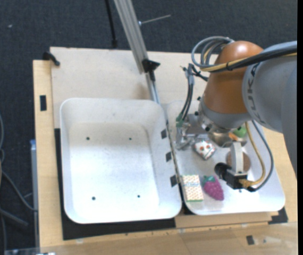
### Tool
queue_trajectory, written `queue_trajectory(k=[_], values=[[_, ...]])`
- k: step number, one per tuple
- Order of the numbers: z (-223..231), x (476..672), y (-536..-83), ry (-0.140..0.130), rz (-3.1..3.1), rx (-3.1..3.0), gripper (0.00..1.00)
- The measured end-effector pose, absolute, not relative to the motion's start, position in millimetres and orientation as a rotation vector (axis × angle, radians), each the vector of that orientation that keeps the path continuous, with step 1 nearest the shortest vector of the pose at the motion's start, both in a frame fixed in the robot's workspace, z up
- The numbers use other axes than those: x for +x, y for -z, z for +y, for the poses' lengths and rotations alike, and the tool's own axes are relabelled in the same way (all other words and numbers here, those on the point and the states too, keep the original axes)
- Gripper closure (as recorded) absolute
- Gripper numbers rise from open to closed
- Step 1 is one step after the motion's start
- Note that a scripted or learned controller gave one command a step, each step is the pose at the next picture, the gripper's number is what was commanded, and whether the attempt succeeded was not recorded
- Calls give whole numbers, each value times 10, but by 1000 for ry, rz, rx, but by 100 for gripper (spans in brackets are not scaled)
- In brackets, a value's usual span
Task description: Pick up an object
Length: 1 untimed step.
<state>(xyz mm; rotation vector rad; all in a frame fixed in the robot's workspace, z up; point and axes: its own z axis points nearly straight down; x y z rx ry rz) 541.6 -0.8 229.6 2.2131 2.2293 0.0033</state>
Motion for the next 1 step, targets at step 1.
queue_trajectory(k=[1], values=[[489,5323,-2266,-2,2230,2214,100]])
